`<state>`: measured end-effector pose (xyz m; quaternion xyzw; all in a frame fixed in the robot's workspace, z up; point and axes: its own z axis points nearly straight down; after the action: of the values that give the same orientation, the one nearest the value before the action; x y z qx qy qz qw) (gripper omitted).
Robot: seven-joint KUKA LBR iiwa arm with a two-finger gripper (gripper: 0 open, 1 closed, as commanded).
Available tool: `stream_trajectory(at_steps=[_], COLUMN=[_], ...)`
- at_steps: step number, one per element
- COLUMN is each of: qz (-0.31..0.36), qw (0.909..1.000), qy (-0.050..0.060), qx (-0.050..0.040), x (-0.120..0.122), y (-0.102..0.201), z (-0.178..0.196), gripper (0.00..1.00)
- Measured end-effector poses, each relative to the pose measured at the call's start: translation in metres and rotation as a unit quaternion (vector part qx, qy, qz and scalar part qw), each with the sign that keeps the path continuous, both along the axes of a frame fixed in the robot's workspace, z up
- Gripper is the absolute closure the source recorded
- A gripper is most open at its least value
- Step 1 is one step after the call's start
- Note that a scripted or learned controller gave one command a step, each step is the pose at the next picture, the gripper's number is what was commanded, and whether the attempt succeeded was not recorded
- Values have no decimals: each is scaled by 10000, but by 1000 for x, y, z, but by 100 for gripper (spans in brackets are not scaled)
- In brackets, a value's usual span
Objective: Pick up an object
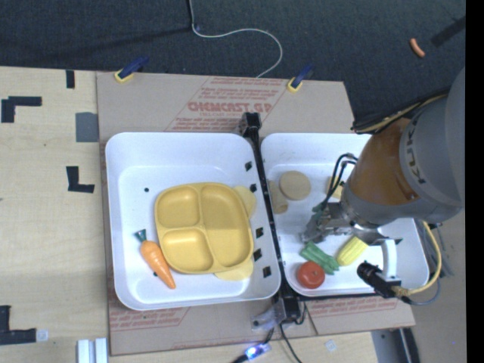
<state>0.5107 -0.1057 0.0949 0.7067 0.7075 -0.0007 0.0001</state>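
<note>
Dark carpet is lying beyond a wooden bench, where a cardboard sheet (pixel 227 108) is carrying two shallow white bins side by side. Over the right bin (pixel 302 148) the gripper (pixel 324 227) is hanging low, and whether its fingers are apart or together is impossible to tell, since the metal parts are blurring into one dim cluster under the wrist. Nothing can be seen sitting between them.

Just near and right of the gripper, a yellow corn cob (pixel 349 250) is lying with its long axis running from near-left to far-right; its far end is slipping under the arm's fittings. Beside it on the left, a small green vegetable (pixel 318 257) is lying roughly crosswise, too small to name surely. Nearer still, a red tomato (pixel 310 275) is sitting by the bin's near wall. Farther off to the left, a tan round disc (pixel 294 185) is resting flat.

The grey arm (pixel 446 153) with its orange band is covering much of the bin's right side and is being cut off at the frame's right.

In the left bin (pixel 125 153), a yellow divided plate (pixel 203 227) is lying in the middle, and an orange carrot (pixel 157 262) is lying at its near-left edge, tip pointing nearward.
</note>
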Motion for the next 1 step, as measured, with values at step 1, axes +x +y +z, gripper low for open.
stream_trajectory(at_steps=[1], qz=[-5], qw=[10000], qy=[-12], qx=[3], x=[4], y=[-6], z=[44], gripper=[100])
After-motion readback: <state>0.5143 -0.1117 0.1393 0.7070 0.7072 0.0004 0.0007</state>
